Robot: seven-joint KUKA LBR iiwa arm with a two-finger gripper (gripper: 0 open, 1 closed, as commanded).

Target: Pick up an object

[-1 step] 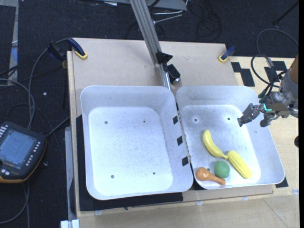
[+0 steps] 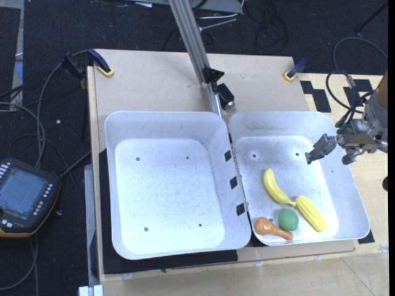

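Looking down at the bench, you see two shallow white bins side by side. The left bin sits next to the right bin, their inner rims touching along the middle. Your arm comes in from the right edge, and its gripper hovers above the right bin's far right part, near the rim. One dark finger points toward the bin's middle and another sits near the rim; they stand apart with nothing between them.

Your candidate objects all lie in the near part of the right bin, well apart from the gripper. A yellow banana lies curved near the bin's middle. Just beside its lower end a yellow corn cob lies at a slant toward the near right corner. A green ball rests between the corn cob and an orange drumstick-shaped toy, which lies along the near rim.

A slanted metal pole rises from behind the bins, and a teach pendant rests on the floor at the left.
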